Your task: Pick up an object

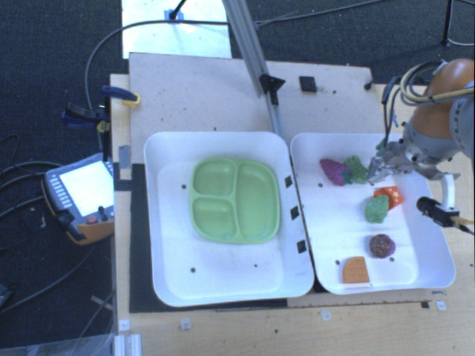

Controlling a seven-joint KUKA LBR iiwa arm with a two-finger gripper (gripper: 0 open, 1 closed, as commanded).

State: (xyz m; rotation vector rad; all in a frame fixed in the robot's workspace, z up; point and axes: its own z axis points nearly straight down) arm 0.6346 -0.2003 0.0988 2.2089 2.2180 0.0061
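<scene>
On the desk (223,87), two shallow white plastic bins sit side by side, their glossy rims touching at the middle. Nearest the camera in the right bin (430,273), a flat orange wedge (355,271) lies by the front wall, with a round, dark maroon ball of rough texture (382,245) just behind it. Further back rests a knobbly green lump (376,209), touching a small orange-red block (389,196) on its right. Beyond these, a pink-purple oval piece (335,171) lies against a bumpy green cluster (355,168). The tool (377,170), metallic and grey, reaches in from the right under an orange-banded wrist and sits just beside that green cluster; whether it is clenched or released cannot be told, and nothing is seen between its tips. In the left bin (171,273), a smooth pale green tray (236,200) with three rounded compartments lies flat near the centre. Farthest back, a slim grey metal pole (249,39) slants across the bare board.
</scene>
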